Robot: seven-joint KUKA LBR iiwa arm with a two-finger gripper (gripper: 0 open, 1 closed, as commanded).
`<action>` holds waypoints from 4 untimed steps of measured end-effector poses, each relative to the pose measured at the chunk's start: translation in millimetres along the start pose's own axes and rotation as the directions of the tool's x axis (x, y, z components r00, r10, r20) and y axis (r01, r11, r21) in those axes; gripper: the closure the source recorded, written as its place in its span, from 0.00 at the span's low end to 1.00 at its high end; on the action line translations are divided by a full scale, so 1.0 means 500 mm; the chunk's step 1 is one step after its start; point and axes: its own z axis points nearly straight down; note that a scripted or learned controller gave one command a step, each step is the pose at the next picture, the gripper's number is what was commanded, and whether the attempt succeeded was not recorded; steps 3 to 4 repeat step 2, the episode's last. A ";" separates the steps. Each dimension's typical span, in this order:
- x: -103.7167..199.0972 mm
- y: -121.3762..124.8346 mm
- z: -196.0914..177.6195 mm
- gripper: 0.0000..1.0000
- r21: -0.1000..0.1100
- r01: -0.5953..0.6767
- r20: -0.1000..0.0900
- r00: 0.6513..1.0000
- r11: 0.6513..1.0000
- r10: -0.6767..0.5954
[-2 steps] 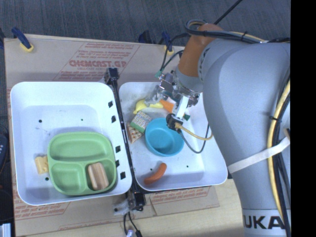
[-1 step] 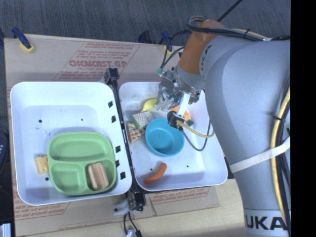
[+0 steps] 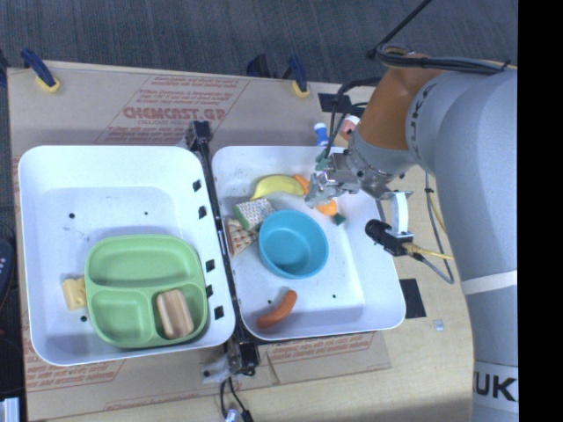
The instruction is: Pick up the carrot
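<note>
— Green tray (image 3: 132, 266) in the left bin (image 3: 53, 192) is no concern of yours. What worries you further right?

— The banana (image 3: 275, 185) and the blue bowl (image 3: 293, 243) crowd the carrot (image 3: 327, 207). You risk the hand (image 3: 322, 187) knocking the bowl's rim or closing on the banana instead, since all three sit close together.

— Where does the carrot lie?

— In the right bin (image 3: 378, 297), just beside the bowl's upper right edge, right below the hand and seemingly touching it. You cannot tell from this slant whether the hand is apart or together.
</note>
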 end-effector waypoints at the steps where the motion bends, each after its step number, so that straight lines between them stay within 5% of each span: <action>1: 0.030 -0.104 -0.222 1.00 -0.007 -0.386 -0.003 0.922 0.922 0.386; 2: 0.190 -0.111 -0.192 1.00 0.005 -0.418 -0.002 0.909 0.909 0.418; 4: 0.190 -0.111 -0.192 1.00 0.005 -0.418 -0.002 0.909 0.909 0.418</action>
